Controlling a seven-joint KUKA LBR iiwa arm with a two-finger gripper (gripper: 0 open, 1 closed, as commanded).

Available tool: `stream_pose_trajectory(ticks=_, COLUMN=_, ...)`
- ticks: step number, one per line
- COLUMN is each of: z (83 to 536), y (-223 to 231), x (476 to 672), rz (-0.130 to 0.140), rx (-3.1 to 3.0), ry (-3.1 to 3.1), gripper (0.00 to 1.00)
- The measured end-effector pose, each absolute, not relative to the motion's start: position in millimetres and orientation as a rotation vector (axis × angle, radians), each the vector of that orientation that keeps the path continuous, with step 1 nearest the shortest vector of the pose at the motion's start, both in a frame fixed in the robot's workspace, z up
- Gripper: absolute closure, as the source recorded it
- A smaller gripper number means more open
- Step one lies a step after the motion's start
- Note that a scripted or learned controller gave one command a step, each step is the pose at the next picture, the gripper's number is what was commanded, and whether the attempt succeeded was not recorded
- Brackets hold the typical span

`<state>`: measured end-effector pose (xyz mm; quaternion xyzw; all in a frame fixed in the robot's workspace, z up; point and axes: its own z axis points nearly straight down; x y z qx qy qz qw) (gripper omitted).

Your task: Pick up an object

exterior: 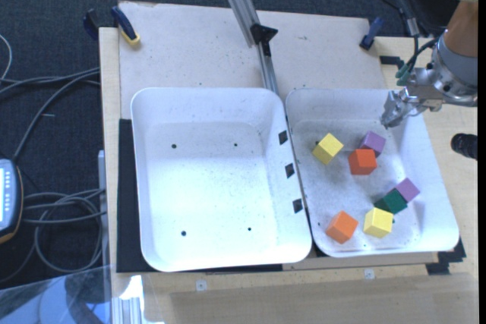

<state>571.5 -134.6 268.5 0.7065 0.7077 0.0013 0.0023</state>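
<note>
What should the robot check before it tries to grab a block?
1. Blocks to pick are in the right bin: ok, seven lie there.
2. Gripper is over that bin: ok, near its far side.
3. A block lies close by: ok, the purple block sits just below the gripper, touching the red block.
4. Nothing is held already: cannot tell, the fingertips are too blurred.
5. Room around the target: not ok, the red block crowds the purple one; the yellow block stands apart and may be easier.
6. Fingers open enough: cannot tell.
</note>
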Motion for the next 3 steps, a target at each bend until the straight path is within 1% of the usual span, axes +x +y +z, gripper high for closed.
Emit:
stream_pose_trajectory(ticks=1, z=259.6, y=-77.1, x=585.7, rz=0.003, rx=2.215, ry=2.230, gripper=1.00)
stream_pose_trajectory(ticks=2, z=250.9, y=-13.0, x=585.8, rz=0.001, rx=2.215, ry=2.233, gripper=1.00)
stream_pose_trajectory(ticks=3, z=256.4, y=38.8, x=591.4, rz=0.005, rx=2.214, ry=2.230, gripper=1.00)
